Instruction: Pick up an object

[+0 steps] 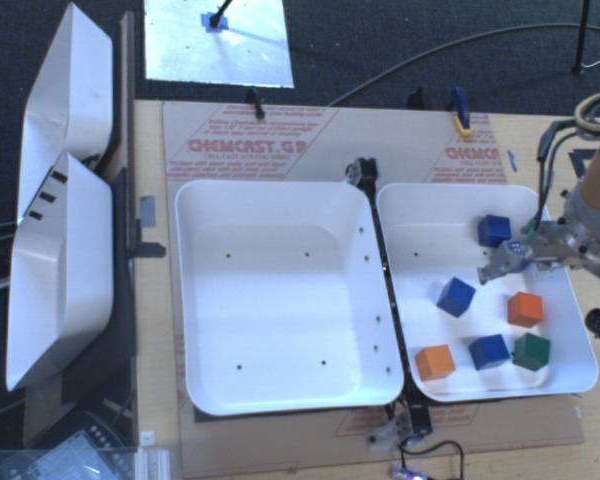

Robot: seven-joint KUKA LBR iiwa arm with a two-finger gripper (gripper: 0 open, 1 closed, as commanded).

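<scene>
Right bin [405, 268] at right of frame holding six cubes, blue cube [494, 230] uppermost, blue cube [456, 296] mid, orange cube [525, 309], orange cube [434, 361], blue cube [489, 350], green cube [531, 350] lower right, left bin [195, 298] centre frame, gripper [507, 259] over right bin's upper right, grip state cannot be told, spare white bins [60, 218] stacked at left edge.

End effector [504, 261] hovers over right bin [410, 218] among cubes [456, 296].

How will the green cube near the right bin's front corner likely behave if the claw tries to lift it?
The green cube has flat faces, so it should sit still, not roll. It looks rigid and probably light. A blue cube sits close beside it, and the bin wall is near, so fingers may nudge either.
</scene>
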